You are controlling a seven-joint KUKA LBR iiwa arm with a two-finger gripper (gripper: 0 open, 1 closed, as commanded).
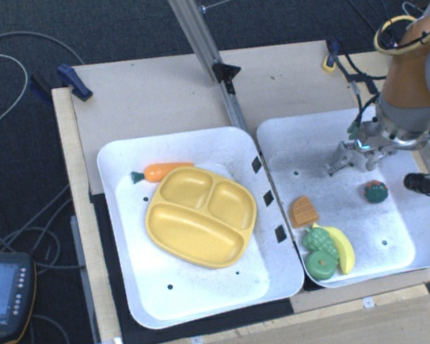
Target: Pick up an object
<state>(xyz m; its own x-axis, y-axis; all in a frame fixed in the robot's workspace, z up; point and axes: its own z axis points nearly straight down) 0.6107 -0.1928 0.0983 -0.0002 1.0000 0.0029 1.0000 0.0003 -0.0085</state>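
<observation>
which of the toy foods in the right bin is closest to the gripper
The small dark green round toy, lying alone just below the gripper. The orange piece, banana and green cluster sit farther off by the bin's lower left corner.

Arm (412,73) enters from right, orange band above wrist. Gripper (346,157) low, pointing left, fingers (337,165) spread apart, nothing between them.

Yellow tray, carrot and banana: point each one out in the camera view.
yellow tray (200,217): camera view, on the ridge between its compartments.
carrot (166,169): camera view, middle of its orange body.
banana (342,247): camera view, middle of its yellow curve.
</observation>
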